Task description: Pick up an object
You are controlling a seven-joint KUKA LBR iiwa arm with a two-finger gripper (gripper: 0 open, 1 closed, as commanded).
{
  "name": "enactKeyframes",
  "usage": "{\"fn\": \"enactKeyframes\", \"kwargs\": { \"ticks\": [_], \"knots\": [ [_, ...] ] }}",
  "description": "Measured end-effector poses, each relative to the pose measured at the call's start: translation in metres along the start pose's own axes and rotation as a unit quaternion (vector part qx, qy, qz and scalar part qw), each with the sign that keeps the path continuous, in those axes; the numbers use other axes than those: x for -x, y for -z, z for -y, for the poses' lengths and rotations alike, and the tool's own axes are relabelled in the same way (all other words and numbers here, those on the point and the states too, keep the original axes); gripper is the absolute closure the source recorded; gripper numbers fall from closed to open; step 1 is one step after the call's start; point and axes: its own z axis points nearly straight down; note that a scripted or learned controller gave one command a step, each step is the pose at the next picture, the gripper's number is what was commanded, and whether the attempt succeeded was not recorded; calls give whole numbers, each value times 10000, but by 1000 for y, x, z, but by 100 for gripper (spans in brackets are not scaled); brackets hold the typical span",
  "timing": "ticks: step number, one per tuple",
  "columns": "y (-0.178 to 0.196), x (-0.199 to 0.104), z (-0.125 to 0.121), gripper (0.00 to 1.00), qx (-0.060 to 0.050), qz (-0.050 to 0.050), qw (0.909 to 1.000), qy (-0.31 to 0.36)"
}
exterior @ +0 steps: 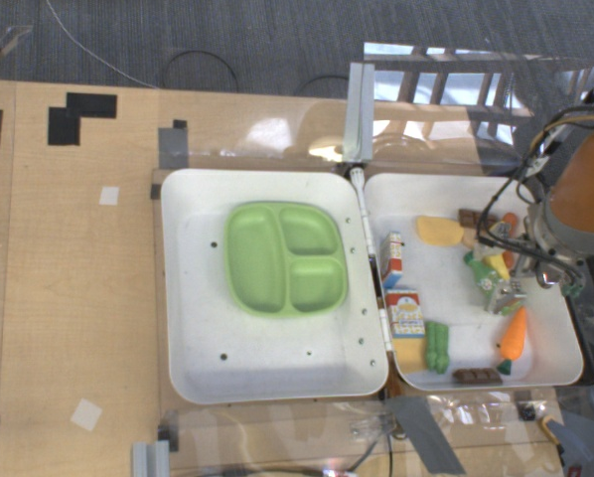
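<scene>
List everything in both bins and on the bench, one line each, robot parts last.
Left bin: 1, white, left half of bench.
Right bin: 1, white, beside the left bin.
Divided plate: 1, green, middle of left bin.
Small carton: 1, red and white, right bin's left side.
Pickle: 1, green, right bin's front.
Carrot: 1, orange, right bin's front right.
Chocolate bar: 1, brown, right bin's front edge.
Yellow piece: 1, right bin's back.
Arm: 1, orange band, over right bin.
Gripper: 1, above the carrot.

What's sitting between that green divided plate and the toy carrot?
In the camera view, between the green plate and the carrot come the bins' rims, a small carton, and a green pickle-like toy.
</scene>
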Motion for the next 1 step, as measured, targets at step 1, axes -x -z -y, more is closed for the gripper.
{"fn": "enactKeyframes", "kwargs": {
  "ticks": [1],
  "knots": [
    [2, -6, -1, 0, -11, 57, 9990, 454]
  ]
}}
